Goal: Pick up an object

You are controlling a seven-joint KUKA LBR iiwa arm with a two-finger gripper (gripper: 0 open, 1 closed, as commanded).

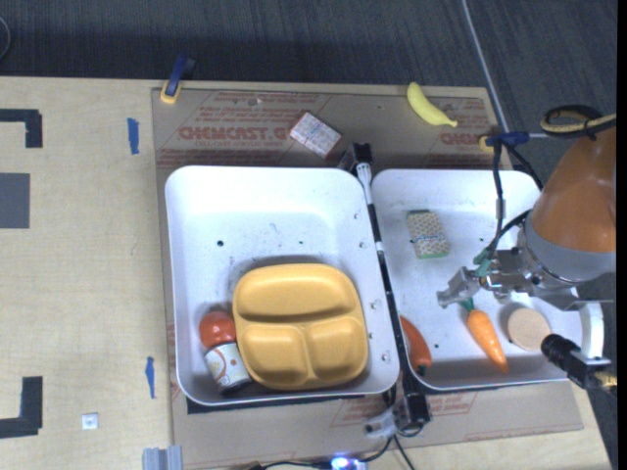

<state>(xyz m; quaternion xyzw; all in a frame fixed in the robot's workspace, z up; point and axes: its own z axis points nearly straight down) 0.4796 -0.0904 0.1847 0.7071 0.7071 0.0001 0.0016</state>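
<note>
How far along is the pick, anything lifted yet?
Nothing looks lifted. The gripper is down in the right bin, beside the top of the carrot, which lies on the bin floor next to the tan disc. The grasp and lift remain; the patterned block lies untouched.

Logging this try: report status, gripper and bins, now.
Gripper low in the right bin, nothing seen between its fingers. Carrot lies just beside it, sponge farther up. Yellow tray in the left bin.
</note>
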